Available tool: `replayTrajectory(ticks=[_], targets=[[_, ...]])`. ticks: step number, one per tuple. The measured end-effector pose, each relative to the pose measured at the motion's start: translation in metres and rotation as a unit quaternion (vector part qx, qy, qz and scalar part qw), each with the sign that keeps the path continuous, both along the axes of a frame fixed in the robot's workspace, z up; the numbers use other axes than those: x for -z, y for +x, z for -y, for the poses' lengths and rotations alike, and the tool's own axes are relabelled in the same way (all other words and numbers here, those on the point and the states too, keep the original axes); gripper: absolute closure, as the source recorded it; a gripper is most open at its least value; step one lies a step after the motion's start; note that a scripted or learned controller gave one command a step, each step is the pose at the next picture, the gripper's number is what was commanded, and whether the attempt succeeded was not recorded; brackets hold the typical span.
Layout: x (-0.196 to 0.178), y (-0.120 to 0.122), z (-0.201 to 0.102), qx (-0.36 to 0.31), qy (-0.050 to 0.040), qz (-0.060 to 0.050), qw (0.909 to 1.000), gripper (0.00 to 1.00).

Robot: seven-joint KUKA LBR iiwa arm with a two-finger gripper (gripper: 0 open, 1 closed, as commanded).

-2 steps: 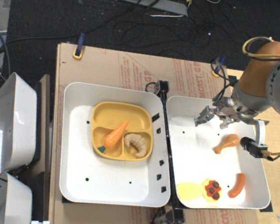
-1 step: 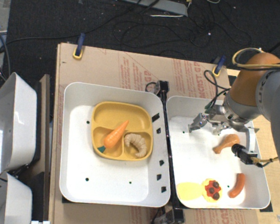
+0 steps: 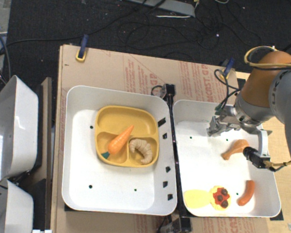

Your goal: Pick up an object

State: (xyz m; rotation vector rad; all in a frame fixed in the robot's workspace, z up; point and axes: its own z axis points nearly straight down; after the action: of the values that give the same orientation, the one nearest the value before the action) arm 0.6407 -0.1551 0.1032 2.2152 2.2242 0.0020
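My gripper (image 3: 217,128) hangs over the back part of the right bin (image 3: 196,155), above bare white floor, with the grey arm and its orange band coming in from the right. An orange drumstick-shaped toy (image 3: 234,148) lies just right of and slightly nearer than the gripper, apart from it. Toward the front right corner rests an orange-red sausage (image 3: 246,193). At the front wall a flat yellow piece (image 3: 197,198) lies beside a cluster of red berries (image 3: 221,196). Nothing shows under the gripper.
The left bin (image 3: 75,183) holds a yellow divided plate (image 3: 104,115) bearing a carrot (image 3: 120,140) and a pale shrimp (image 3: 142,149). A black divider (image 3: 173,142) runs between the bins. A cable with a black fitting (image 3: 255,157) hangs from the arm beside the drumstick.
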Motion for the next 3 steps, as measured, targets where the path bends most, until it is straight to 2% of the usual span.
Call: replayTrajectory(ticks=[3], targets=[[-0.172,0.001,0.011,0.000,-0.0007,0.002,1.0000,1.00]])
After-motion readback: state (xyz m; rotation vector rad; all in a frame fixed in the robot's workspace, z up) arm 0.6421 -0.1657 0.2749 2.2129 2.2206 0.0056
